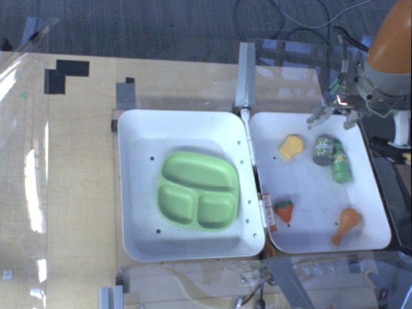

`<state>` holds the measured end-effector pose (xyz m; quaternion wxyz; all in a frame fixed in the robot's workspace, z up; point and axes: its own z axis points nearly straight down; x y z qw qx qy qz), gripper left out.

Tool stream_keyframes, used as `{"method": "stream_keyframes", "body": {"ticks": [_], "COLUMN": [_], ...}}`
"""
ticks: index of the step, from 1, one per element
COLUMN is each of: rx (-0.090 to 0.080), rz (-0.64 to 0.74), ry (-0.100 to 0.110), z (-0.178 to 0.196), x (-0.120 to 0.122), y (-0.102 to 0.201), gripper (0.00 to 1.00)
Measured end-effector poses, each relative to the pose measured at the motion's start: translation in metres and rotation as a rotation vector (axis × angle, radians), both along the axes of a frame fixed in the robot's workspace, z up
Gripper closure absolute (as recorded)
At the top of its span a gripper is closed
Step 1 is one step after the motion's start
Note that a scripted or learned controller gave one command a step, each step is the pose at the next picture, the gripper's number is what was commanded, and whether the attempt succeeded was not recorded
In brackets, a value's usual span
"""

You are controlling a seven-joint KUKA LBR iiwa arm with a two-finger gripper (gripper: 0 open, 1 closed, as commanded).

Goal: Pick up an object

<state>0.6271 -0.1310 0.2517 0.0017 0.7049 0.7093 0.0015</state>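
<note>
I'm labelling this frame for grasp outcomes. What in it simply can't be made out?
- Arm: camera view's right and top edges cut it off above the orange band.
- Gripper: small and blurred against the right bin's far rim, so its contact with anything is unreadable.
- Green bottle: label too small to read.
- Grey can: print blurred.

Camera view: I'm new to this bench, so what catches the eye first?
The green divided tray in the left bin stands out most. In the right bin lie a green bottle, a yellow piece and a strawberry, with the claw open above its far edge.
</note>
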Motion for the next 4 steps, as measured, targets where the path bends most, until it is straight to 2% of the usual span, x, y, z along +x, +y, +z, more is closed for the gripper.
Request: {"method": "stream_keyframes", "body": {"ticks": [1,2,3,4], "rx": [-0.001,-0.002,-0.005,-0.001], "rz": [-0.006,0.062,0.066,0.013], "ry": [0.001,-0.004,-0.014,-0.005], "z": [-0.069,-0.164,-0.149,-0.026], "x": [0.013,0.023,0.026,0.044], "y": [-0.048,-0.072,-0.072,0.002], "gripper": [0.0,0.0,1.0,1.0]}}
